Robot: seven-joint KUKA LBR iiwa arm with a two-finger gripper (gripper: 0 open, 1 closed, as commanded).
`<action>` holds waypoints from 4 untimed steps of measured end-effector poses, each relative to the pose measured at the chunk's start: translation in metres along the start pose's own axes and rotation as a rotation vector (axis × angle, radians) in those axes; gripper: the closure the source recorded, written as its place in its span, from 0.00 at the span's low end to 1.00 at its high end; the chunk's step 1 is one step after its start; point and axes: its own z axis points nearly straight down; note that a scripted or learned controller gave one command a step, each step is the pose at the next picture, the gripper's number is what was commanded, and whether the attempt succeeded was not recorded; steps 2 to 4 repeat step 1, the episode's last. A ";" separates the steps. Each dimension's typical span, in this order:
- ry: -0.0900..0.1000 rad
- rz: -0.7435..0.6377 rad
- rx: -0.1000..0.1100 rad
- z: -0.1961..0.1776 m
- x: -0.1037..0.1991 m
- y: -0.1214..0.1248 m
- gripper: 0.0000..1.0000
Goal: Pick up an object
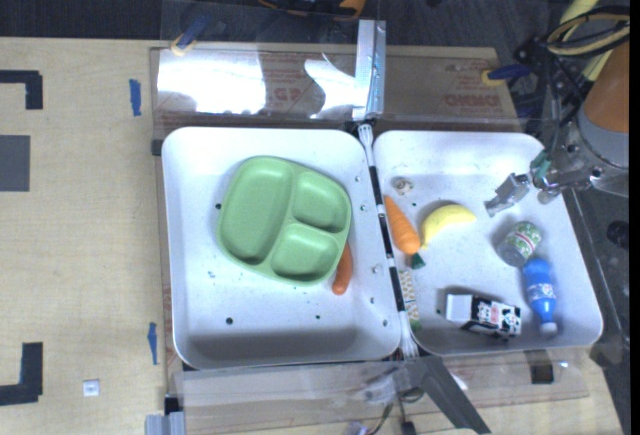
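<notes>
White plastic, twice over: I count two shallow bins on the wooden counter (pixel 80 223), the left bin (pixel 190 323) and the right bin (pixel 580 323).

Nearest me in the right bin, at about 6 o'clock, lies one small black-and-white box (pixel 484 312), long axis running 9 to 3. Just beside it at 4 o'clock is one blue bottle (pixel 541 293), smooth and cylindrical, its white cap toward 5 o'clock and its base toward 11. Above that sits one round green-patterned can (pixel 521 242). Near the middle I see one glossy yellow lemon (pixel 447 220), an oval touching one orange carrot (pixel 402 226) that slants from 11 to 5 along the bin's left wall. One small tan bit (pixel 402 187) lies farther back.

The left bin holds one matte green divided plate (pixel 284 218) with three compartments, and a second carrot (pixel 343 270) against its 4 o'clock rim, nearly upright.

At 2 o'clock the gripper (pixel 510 191) hangs over the right bin; I cannot tell the fingers' spread.
</notes>
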 end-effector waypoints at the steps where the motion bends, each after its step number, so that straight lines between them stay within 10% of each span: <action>1: 0.003 0.054 -0.001 0.091 -0.026 -0.034 0.00; 4: 0.003 0.054 -0.001 0.091 -0.026 -0.034 0.00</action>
